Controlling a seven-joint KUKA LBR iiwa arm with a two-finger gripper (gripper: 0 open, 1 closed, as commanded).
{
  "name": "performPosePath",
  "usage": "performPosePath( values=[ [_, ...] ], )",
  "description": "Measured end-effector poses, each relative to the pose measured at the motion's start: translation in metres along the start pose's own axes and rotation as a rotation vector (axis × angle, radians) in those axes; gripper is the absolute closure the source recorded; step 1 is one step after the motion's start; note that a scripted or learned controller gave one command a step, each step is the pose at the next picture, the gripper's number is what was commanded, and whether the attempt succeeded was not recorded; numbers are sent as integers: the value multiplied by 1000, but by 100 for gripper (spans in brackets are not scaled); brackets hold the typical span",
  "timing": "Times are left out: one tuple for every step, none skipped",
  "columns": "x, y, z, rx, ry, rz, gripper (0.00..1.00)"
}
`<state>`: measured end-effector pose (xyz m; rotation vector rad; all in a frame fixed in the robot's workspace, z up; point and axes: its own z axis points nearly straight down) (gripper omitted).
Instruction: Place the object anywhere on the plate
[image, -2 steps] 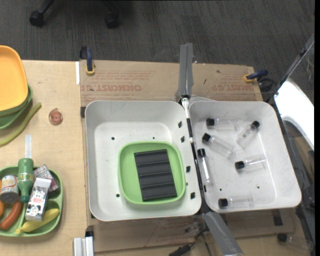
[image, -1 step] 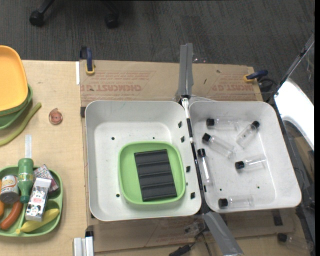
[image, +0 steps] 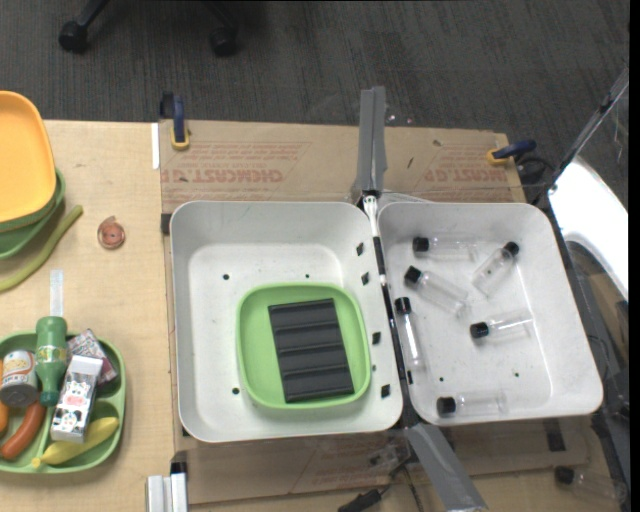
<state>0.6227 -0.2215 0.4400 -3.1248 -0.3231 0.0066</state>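
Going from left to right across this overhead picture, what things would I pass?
Orange plate → green tray of toy food → left white bin holding a green plate with a dark ridged block on it → right white bin with clear black-capped vials.

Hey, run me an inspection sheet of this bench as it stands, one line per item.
Surface: wooden bench bearing two white bins side by side, left bin and right bin.
Job's things: green plate in the left bin with a black ridged block on it; six clear vials with black caps in the right bin, e.g. one vial.
Clutter: tray of toy food, stacked dishes, small pink disc.
Hand: nothing seen.
Cables: nothing seen.
Surroundings: clamps on the cardboard, dark carpet.
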Motion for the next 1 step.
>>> performPosePath(
  values=[
    [-31,-6,0,2,-1,8,0]
  ],
)
